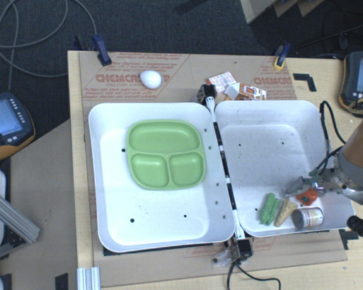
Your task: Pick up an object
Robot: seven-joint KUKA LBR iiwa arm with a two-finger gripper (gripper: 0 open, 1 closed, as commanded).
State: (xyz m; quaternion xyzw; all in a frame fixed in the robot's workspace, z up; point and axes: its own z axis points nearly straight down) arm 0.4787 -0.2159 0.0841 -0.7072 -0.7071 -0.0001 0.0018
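The right bin [272,125] holds several small items in its near right corner. A green vegetable-like piece [268,208] lies beside a tan cone-shaped piece [284,211]. A small tin can [307,217] lies on its side to their right. A little red and orange object [307,196] sits just above the can. My gripper [305,188] comes in from the right and is low over that red object, touching or nearly touching it. The grey arm [356,162] runs off the right edge.
The left bin [109,210] carries a green divided plate [167,153]. Behind the bins on the bench lie a white egg [150,78] and some crumpled packets [233,88]. Blue clamps [101,49] [282,54] grip the back edge. A black cable [325,132] loops over the right bin's wall.
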